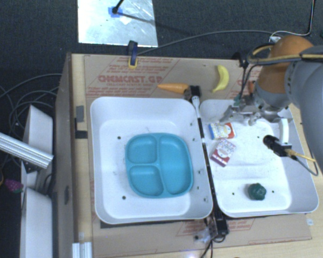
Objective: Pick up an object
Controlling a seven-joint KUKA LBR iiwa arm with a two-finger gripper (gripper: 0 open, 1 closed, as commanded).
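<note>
With its spread, empty end effector just beside it, the small snack packet looks light, crinkly, best pinched across its flat sides.

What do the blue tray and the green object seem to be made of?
The tray looks like moulded plastic: even light-blue colour, rounded compartments, soft satin sheen. The green object in the right bin looks dull and lumpy, perhaps rubber or foam; it is too small to tell for sure.

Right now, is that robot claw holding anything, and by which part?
Cannot be told: the gripper hovers at the right bin's back edge, above the small carton, nothing visibly between its fingers.
</note>
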